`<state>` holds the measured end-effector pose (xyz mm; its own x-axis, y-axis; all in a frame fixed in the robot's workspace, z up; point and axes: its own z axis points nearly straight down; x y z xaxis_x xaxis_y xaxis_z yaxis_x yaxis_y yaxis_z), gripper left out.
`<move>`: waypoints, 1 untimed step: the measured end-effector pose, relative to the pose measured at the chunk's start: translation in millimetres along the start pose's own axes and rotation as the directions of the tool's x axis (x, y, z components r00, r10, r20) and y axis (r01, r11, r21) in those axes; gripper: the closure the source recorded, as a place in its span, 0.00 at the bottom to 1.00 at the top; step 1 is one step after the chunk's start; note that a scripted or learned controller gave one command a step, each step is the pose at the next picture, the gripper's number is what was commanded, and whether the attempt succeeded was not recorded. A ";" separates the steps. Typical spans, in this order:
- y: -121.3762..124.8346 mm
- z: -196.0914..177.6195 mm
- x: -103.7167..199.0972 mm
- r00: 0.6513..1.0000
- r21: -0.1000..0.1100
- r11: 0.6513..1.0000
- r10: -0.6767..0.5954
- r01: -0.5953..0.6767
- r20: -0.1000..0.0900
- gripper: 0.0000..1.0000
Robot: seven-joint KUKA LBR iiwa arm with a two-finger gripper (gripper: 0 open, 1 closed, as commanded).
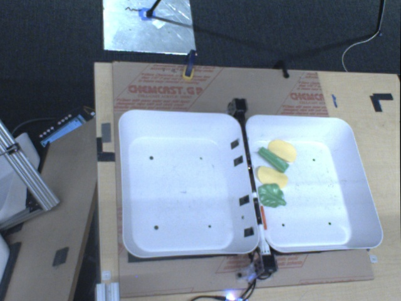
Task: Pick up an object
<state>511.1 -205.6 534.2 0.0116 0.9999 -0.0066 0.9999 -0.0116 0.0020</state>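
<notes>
Setting: dark floor (282,17) around a brown board surface (156,88) printed with red lettering.

Item 1. Right bin (326,193), white, shallow; the reference for all entries.

Item 2. Left bin (182,168), white, touching the right bin's left wall; small dark holes in its floor.

Item 3. Black clips (238,161), a row along the seam where the right bin meets the left bin.

Item 4. Objects, four, clustered inside the right bin near its left wall:
- yellow piece (283,150), at the far end of the cluster;
- green pod (273,159), long, lying at a slant, touching that yellow piece;
- second yellow piece (273,177), just nearer than the pod;
- green lump (271,195), touching the second yellow piece, nearest the right bin's front edge.

Item 5. Orange sliver (264,217), thin, against the right bin's left wall, just in front of the green lump; its kind cannot be told.

Item 6. Foil sheet (148,17), on the floor well beyond the right bin, to its far left.

Item 7. White cable (363,39), on the floor beyond the right bin's far right corner.

Jaws: state cannot be told.
</notes>
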 end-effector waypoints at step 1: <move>-25.7 -1.4 -1.7 1.000 -0.002 1.000 -0.011 0.011 -0.005 1.00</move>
